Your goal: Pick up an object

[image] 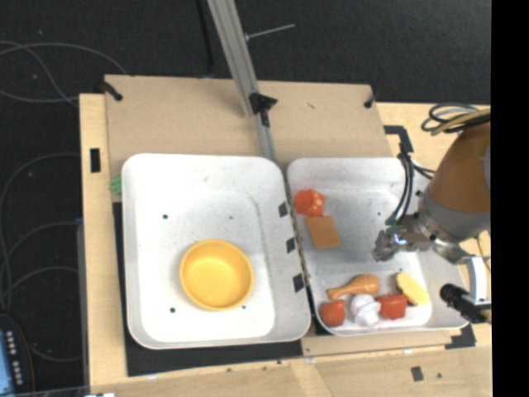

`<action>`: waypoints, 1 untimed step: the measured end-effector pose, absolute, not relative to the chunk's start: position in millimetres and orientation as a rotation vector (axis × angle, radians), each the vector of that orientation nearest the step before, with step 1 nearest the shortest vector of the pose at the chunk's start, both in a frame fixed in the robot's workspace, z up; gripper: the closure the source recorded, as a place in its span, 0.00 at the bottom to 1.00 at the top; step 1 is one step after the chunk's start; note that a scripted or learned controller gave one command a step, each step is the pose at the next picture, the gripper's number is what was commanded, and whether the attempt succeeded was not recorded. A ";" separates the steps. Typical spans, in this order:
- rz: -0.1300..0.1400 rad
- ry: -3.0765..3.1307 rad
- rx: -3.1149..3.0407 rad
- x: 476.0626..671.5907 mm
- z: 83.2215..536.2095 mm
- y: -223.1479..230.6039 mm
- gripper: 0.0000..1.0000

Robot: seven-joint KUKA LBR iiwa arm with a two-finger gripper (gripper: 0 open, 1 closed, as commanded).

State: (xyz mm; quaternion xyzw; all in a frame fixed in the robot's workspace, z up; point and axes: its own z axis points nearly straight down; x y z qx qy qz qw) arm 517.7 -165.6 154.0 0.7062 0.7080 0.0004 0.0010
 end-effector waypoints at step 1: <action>0.006 2.219 2.212 522.4 212.5 -176.2 1.00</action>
